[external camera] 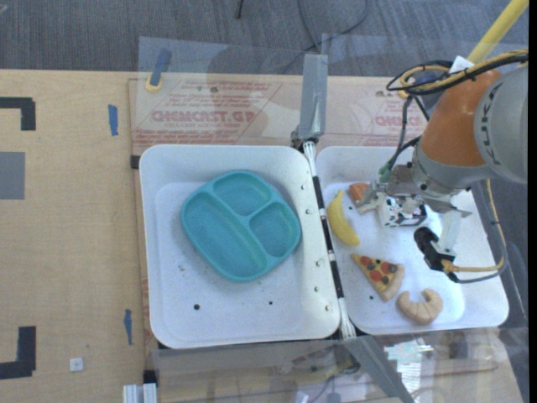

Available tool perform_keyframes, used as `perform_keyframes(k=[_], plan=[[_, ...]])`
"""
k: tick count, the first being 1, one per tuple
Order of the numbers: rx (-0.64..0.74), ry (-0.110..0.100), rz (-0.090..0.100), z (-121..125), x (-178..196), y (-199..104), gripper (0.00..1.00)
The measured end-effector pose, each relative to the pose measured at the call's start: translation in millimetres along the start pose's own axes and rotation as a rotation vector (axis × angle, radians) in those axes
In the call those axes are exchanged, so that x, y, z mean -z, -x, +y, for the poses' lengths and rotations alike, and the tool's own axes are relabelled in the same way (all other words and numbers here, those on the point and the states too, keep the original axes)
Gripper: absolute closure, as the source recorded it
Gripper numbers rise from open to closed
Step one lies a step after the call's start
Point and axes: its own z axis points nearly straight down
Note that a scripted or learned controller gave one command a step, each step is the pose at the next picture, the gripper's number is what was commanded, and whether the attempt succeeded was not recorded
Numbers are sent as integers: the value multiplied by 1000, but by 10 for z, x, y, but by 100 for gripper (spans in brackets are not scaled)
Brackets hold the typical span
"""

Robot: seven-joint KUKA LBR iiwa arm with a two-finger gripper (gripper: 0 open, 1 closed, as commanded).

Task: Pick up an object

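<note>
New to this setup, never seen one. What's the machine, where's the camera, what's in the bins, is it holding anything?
One fixed camera looks down at a slant on a bench with two shallow white bins. The grey arm with the orange band reaches in from the picture's right; its gripper hangs low over the right bin. The left bin holds a teal divided plate. The right bin holds toy food: a banana, a pizza slice, a croissant and a small orange piece beside the gripper. Whether anything is gripped cannot be told from this view.

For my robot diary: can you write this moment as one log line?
gripper: low in right bin, by orange toy | grasp: unclear | banana, pizza slice, croissant: loose
</note>
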Motion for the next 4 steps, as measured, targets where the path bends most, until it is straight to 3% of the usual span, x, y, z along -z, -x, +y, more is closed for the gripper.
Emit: perform_keyframes(k=[1, 2, 3, 4], plan=[[190, -2, -1, 713, -148, 151, 0], [344, -8, 6, 340, -151, 494, 0], [348, -10, 4, -51, -149, 850, 0], [245, -7, 2, -593, -138, 967, 0]])
